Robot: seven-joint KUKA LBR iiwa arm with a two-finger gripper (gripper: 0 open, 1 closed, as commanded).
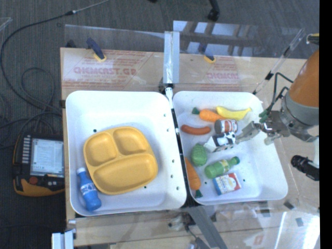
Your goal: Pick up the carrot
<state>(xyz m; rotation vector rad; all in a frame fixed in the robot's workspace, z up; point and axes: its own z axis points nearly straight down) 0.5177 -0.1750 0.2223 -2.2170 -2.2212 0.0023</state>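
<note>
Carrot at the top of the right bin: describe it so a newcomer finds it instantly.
Look in the right bin, near its far rim. The carrot lies there, orange with a green stem end, just left of the yellow banana. Another carrot lies along the bin's left wall, farther from the banana.

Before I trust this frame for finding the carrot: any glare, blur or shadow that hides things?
Camera view: even, soft lighting with faint shadows; the carrot at the right bin's far end is sharp enough to place. The gripper looks slightly smeared, so its fingers are hard to read. Clear panels behind the bins show pale reflections, off the objects. Small labels are too coarse to read.
</note>
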